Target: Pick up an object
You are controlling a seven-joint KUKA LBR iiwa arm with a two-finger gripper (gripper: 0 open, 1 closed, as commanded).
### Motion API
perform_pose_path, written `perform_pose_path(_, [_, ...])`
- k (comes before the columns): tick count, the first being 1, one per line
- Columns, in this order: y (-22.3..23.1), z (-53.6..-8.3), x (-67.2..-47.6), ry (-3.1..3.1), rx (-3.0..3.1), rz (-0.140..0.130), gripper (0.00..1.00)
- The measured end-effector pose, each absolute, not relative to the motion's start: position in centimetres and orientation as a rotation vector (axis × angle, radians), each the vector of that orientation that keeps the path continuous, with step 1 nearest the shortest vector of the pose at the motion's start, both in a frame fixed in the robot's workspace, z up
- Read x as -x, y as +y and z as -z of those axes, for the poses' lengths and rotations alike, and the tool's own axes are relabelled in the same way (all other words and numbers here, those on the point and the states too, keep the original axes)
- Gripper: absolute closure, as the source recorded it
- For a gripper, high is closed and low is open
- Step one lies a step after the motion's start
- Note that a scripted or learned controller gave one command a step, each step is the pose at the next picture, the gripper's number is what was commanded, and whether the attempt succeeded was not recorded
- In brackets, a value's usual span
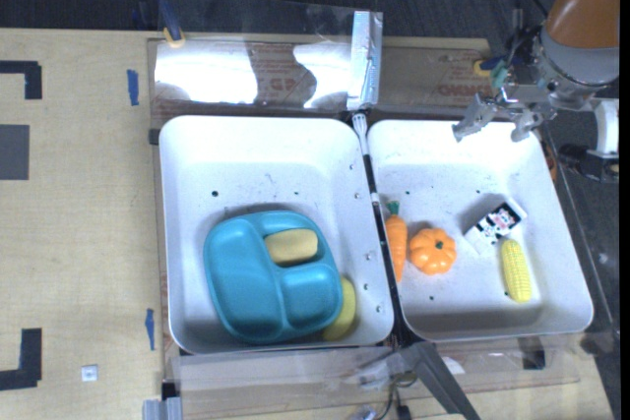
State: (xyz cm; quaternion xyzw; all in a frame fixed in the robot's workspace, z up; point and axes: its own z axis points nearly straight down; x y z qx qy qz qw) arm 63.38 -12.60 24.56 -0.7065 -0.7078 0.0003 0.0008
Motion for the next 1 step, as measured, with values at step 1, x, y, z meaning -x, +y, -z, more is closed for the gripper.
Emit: perform_pose_path(1, [-16.53,-16.98,-57.31,-2.358,2.072,-0.004,0.00])
